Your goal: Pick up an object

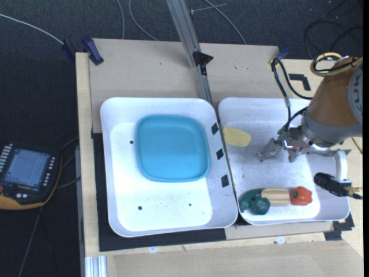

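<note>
My gripper (280, 153) hangs over the middle of the right bin (253, 172), its two fingers spread apart with nothing between them. A pale yellow piece (237, 136) lies to its left, near the bin's upper left corner. Along the bin's front edge lie a dark green object (255, 203), a tan wooden cylinder (276, 197) and a red object (300, 196), side by side. The gripper stands above and apart from all of them.
A light blue square plate (172, 148) lies in the left bin (118, 172). A metal pole (185, 25) slants down to the divide between the bins. Cables cross the dark floor, and a hand-held controller (26, 172) sits at the far left.
</note>
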`<state>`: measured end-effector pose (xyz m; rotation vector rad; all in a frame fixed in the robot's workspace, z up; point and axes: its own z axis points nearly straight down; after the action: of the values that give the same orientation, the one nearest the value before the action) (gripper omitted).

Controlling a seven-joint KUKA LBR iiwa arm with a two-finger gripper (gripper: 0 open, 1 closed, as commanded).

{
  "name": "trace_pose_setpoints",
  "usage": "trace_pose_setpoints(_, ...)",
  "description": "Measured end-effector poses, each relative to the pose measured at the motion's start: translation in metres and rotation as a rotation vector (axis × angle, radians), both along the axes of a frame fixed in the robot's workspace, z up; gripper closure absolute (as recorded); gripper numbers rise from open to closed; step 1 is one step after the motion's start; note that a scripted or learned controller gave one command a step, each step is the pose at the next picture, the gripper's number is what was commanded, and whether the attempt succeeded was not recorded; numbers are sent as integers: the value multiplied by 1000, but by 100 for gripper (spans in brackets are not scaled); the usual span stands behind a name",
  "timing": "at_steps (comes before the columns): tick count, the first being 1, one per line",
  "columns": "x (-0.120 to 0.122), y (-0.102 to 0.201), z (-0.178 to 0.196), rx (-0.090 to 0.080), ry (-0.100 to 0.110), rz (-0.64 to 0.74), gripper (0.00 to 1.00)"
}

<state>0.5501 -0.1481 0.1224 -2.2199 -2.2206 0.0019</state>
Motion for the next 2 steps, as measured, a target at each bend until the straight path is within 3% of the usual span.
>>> trace_pose_setpoints(1,0,0,-28,0,0,0,0)
trace_pose_setpoints(2,0,0,-16,0,-3,0,100)
